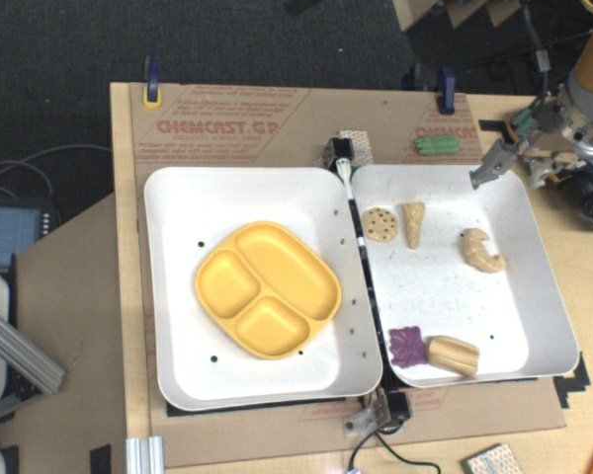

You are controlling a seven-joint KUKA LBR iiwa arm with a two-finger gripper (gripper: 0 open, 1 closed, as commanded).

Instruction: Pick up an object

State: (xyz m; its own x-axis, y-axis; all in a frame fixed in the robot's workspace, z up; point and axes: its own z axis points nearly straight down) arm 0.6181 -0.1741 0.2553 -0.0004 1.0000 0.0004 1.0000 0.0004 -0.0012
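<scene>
Hanging over the far right corner of the right bin (534, 265), the gripper (496, 166) has nothing in it. How wide it stands cannot be told from here, because it looks small and dark against the white wall.

Five small things lie in the right bin. A round cookie (380, 224) and a cone (413, 224) sit near the far left side, just beside each other but apart. A croissant (482, 251) lies by itself near the middle right, and it is the closest thing to the gripper. A purple bit (407, 345) and a bread roll (453, 355) lie at the near side, and they seem to touch.

The left bin (168, 265) has a yellow tray (267, 289) with three parts. A green thing (437, 146) lies on the bench behind the bins.

Any one of these would do for the task. The croissant looks like the best pick. It has bare floor all around it, so nothing else should get bumped. The arm should come straight down over its fat middle and close across the thin way. It should not go for the purple bit or the roll, because grabbing one could push the other. The cookie lies flat, so it could be hard to grip.
</scene>
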